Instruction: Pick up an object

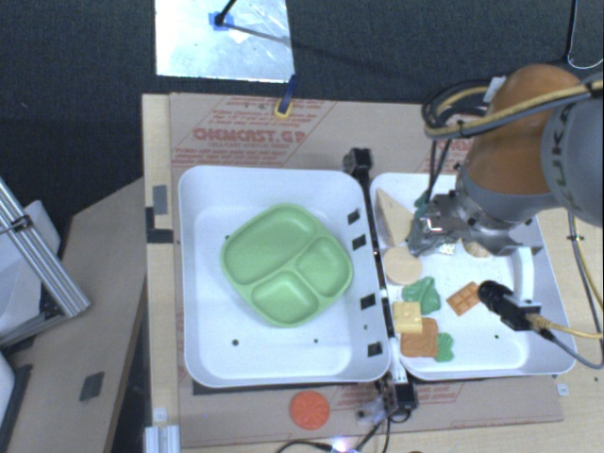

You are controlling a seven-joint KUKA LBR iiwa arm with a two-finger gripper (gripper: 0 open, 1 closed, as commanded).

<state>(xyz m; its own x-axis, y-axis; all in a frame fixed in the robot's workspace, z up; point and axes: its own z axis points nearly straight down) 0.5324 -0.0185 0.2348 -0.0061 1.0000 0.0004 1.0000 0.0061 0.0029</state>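
Dark, speckled carpet-like flooring surrounds the pale wooden tabletop (104,253), which carries a sheet of brown cardboard (255,130) printed with red lettering under two shallow white plastic bins. Beyond it, at the top of the view, lies a shiny, crinkled silver sheet (225,25). The left bin (203,347), smooth and glossy with rounded corners, holds a pale green divided plate (286,264) with three moulded compartments, lying flat and turned at a slant. A row of small black clips (363,243) runs along the seam between the two bins.

The right bin (491,352) holds a scatter of small toy food pieces: a tan wedge (394,217) near the top left corner, a beige round disc (404,269) just below it, a leafy green piece (422,293), a yellow block (408,317) touching an orange piece (420,338) with another green bit (443,347) at its side, and a small brown waffle-textured square (462,299) (slightly apart from the others). The grey arm with its rounded orange band (519,125) reaches over this bin, and the metallic tool (429,232) hangs low just above the disc and beside the wedge; whether its tips are spread or pressed together cannot be told, and nothing is visibly held. A flat orange disc (310,409) sits on the cardboard in front of the bins.
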